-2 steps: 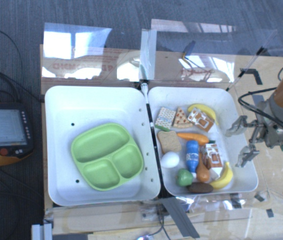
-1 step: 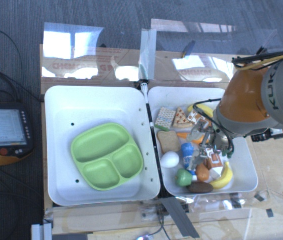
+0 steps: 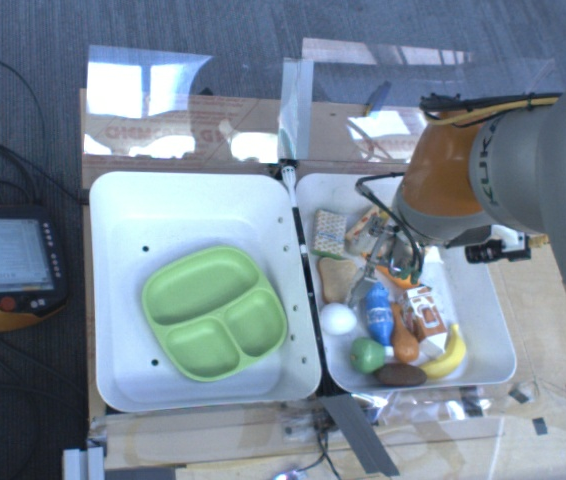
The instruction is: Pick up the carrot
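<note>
The carrot is a short orange piece lying in the right bin, wedged between a blue bottle and a red-and-white carton. My gripper reaches down into the same bin, a little above and to the left of the carrot, over the pile's upper part. The arm's orange band and grey wrist cover the bin's upper right. Nothing can be seen held in the gripper.
Around the carrot lie a white ball, a green fruit, a dark brown item, a banana and a patterned packet. A green divided plate sits in the left bin.
</note>
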Available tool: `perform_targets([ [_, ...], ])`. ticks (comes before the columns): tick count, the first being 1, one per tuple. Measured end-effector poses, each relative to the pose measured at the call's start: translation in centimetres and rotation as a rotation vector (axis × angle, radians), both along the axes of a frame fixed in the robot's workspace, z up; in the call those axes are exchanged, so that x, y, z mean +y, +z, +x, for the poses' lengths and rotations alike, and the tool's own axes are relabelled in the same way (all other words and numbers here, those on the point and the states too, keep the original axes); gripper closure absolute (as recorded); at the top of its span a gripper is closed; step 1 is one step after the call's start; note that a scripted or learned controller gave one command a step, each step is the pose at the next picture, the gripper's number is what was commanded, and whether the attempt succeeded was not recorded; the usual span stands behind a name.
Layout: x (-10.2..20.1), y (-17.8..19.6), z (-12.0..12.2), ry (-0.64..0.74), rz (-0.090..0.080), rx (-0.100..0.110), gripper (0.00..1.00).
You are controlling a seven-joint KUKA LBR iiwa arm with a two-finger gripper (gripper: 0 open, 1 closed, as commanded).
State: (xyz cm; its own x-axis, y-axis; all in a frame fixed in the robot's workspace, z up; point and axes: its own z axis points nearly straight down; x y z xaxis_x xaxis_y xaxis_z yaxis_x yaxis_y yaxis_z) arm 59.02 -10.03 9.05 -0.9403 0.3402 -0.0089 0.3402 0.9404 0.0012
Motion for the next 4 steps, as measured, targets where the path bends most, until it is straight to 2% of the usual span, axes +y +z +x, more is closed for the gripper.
perform_targets([
  [1,0.0,1.1,0.2,0.002,-0.005,-0.006,1.00],
  [2,4.2,13.7,4.4,-0.087,0.001,-0.007,1.00],
  [3,4.0,13.0,4.1,-0.091,0.000,0.006,0.00],
  [4,-0.3,1.4,0.2,-0.261,-0.001,0.017,0.00],
])
